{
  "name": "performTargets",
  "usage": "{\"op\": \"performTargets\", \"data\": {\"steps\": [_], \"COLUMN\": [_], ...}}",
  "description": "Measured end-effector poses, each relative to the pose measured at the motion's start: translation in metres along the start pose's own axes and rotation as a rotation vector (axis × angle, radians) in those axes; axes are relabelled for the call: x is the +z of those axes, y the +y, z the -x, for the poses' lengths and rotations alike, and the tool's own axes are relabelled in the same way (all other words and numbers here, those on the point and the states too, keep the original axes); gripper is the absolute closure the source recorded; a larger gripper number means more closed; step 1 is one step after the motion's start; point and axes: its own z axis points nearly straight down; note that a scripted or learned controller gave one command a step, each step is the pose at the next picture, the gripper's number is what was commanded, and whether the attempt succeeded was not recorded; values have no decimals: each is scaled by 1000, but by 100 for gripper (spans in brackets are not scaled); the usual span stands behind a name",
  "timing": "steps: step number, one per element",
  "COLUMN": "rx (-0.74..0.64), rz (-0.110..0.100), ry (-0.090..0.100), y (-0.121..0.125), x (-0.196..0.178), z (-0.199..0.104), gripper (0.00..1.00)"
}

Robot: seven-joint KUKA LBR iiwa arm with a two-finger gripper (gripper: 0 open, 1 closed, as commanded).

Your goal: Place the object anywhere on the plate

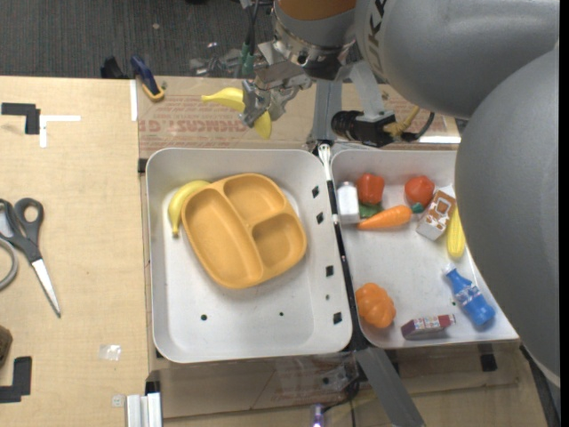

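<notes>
A curved yellow plastic banana hangs in the air beyond the far rim of the left shallow white bin, above the brown cardboard there, pinched between the fingers of the end effector. It is not yet over the orange three-compartment plastic plate, which lies in the left bin, near but apart. A second yellow banana-like piece lies against the plate's left edge. By my reading the pick is done; the carry over the plate and the release are left. The right bin holds a carrot, tomatoes, an orange fruit and a blue bottle.
</notes>
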Motion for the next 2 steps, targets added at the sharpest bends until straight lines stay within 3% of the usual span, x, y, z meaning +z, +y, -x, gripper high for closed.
{"op": "performTargets", "data": {"steps": [1, 2], "rx": [-51, 81], "rz": [-2, -3], "ry": [1, 1], "y": [10, -88], "x": [118, 71], "z": [-26, -29], "gripper": [100, 100]}}
